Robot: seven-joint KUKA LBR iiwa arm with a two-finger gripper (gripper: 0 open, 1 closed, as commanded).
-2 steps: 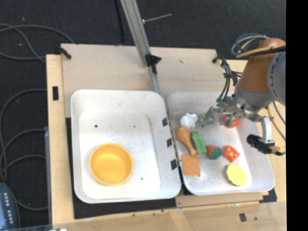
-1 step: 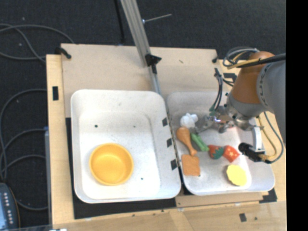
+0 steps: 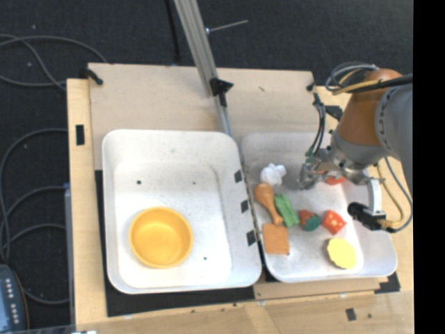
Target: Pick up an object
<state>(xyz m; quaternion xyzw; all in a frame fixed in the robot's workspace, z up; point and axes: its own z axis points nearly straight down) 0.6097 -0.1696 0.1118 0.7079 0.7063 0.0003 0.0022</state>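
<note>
Sitting nearest the lens, the left bin (image 3: 122, 155) is holding a yellow bowl (image 3: 161, 237). Beside it, the right bin (image 3: 379, 259) is carrying the candidates: a drumstick (image 3: 268, 200), orange block (image 3: 276, 241), yellow disc (image 3: 342, 253), green piece (image 3: 286, 210) and red piece (image 3: 334, 221). The gripper (image 3: 311, 176) is hovering over that bin's upper part; whether its jaws are spread I cannot tell. Descending squarely on one isolated item is probably working best.

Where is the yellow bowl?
The yellow bowl sits in the left white bin, near its front left corner. It is alone there, away from the toy food in the right bin.
</note>
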